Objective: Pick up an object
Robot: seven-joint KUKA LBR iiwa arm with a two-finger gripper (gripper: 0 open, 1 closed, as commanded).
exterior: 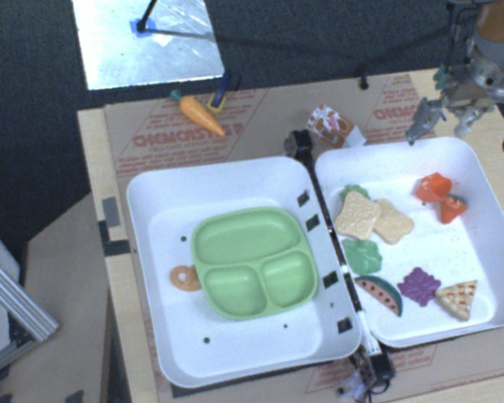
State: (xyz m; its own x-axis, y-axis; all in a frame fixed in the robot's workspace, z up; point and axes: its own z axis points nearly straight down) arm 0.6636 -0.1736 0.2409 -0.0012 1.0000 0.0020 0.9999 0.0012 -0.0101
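In right bin [499,233], glossy red pepper [439,196]

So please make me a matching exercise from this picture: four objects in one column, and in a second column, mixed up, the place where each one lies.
Objects:
1. green divided plate
2. carrot toy
3. pizza slice toy
4. pretzel toy

Places:
A. near corner of the right bin
B. on the cardboard beyond the bins, outside both
C. middle of the left bin
D. left bin floor, just beside the plate's left edge

Pairs: 1-C, 2-B, 3-A, 4-D
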